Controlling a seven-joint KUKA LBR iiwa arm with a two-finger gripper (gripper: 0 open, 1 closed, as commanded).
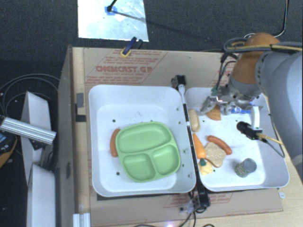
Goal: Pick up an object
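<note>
Over the far end of the right bin: the gripper (215,103) hangs low, right at an orange wedge (214,114) that lies on the floor of the right bin (272,160), near its back wall
Grip: I cannot tell from this slanted view whether the gripper is open or closed, and I see nothing clearly clamped in it
Task object: I take the orange wedge as the target, since it is the piece nearest the gripper; it looks to be resting on the bin floor, not raised
Other candidates in that bin: a pale roll (194,120) by the dividing wall, a carrot (200,148) below it, a red sausage (220,144) touching or just beside a slice of toast (215,155), and a grey can (245,167) near the front corner, well apart from the gripper
Left bin (104,112): a green divided plate (147,150) with a second sausage (114,142) along its left edge; none of it is near the arm
Done so far: by my reading, the approach is made and the gripper is down at an object
Left to do: a confirmed grasp and a lift clear of the bin; I would not count the pick as achieved until the wedge shows off the floor
</note>
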